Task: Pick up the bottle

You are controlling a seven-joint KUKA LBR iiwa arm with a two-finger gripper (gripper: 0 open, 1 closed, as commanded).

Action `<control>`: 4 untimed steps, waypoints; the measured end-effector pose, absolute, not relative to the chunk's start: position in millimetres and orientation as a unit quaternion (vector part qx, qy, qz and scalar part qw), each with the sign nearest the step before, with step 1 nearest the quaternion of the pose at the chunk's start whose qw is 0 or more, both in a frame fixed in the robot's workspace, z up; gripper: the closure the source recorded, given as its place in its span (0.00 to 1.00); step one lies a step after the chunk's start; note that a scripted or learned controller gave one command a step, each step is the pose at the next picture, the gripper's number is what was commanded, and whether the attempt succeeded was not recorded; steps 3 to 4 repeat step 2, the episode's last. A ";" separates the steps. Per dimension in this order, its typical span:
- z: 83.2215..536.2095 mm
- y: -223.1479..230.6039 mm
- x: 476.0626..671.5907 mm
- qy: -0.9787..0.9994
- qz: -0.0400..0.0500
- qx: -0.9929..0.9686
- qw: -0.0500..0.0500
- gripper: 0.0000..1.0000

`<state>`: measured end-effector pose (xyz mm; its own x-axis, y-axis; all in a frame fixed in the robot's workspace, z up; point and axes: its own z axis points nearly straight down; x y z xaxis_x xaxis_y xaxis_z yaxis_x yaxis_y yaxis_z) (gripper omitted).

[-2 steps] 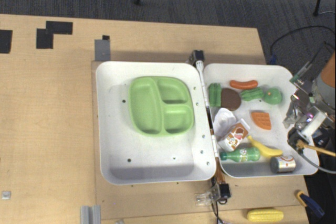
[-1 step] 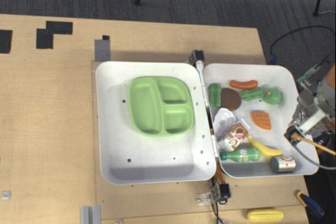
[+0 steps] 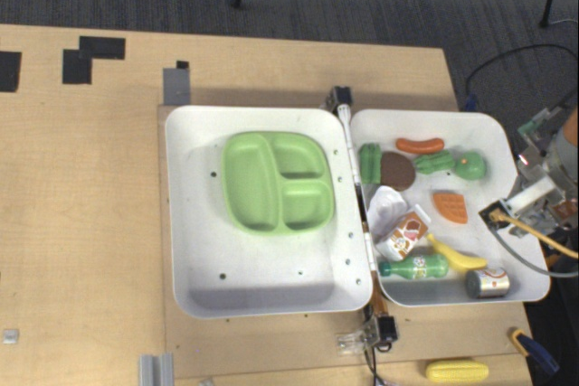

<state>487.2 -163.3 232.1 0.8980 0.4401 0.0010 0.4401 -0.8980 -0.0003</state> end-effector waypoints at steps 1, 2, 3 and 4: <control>233.8 -159.3 487.2 -0.192 0.000 -0.981 0.000 1.00; 223.1 -167.2 486.8 -0.104 0.000 -0.995 0.001 1.00; 223.1 -167.2 486.8 -0.104 0.000 -0.995 0.001 1.00; 223.1 -167.2 486.8 -0.104 0.000 -0.995 0.001 1.00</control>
